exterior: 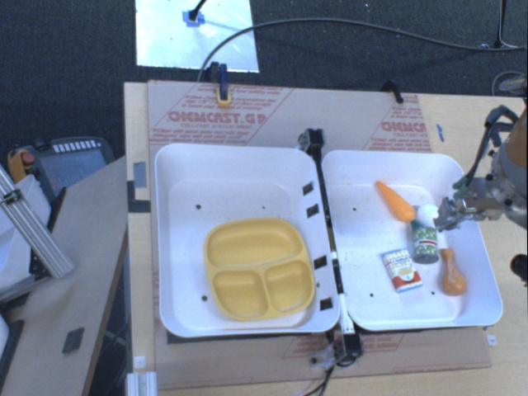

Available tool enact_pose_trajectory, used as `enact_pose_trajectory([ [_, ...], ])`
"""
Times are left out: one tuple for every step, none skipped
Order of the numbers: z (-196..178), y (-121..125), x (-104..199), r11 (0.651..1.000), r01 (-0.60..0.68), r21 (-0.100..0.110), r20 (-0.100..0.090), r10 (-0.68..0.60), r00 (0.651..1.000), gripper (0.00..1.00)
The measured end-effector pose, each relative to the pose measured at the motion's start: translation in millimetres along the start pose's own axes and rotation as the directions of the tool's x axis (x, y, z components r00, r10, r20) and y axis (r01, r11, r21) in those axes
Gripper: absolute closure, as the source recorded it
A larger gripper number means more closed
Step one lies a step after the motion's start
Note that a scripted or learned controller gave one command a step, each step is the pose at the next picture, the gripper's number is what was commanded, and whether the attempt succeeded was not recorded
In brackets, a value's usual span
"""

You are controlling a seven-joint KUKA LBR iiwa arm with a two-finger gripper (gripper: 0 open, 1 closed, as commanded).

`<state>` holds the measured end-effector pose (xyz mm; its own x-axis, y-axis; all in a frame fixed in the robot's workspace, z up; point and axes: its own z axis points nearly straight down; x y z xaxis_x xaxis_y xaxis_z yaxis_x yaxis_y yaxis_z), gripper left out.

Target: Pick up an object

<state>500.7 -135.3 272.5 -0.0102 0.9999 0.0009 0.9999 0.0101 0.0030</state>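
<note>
White right bin (363, 304) — holds, largest first: carrot (396, 201), chicken drumstick (450, 274), small carton (402, 270), green-labelled bottle (425, 236). Tool (452, 213) at the bin's right rim, grip state cannot be told. Bottle lies just beside it, to the view's left and slightly lower — long axis running toward the near edge

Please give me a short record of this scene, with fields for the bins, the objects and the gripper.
left bin: holds a yellow divided tray
right bin: holds a carrot, a small green bottle, a small box and a drumstick
gripper: over the right bin's far right side, just above the bottle
held object: none visible between the fingers
arm: enters from the right
</note>
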Motion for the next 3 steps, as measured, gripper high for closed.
enact_pose_trajectory([
  [18, 13, 55, 1.0, 0.0, 0.002, -0.001, 0.0, 1.0, 1.0],
  [20, 39, 102, 1.0, 0.0, 0.0, -0.001, 0.0, 1.0, 1.0],
  [36, 53, 148, 1.0, -0.001, 0.001, 0.0, 0.001, 1.0, 1.0],
])
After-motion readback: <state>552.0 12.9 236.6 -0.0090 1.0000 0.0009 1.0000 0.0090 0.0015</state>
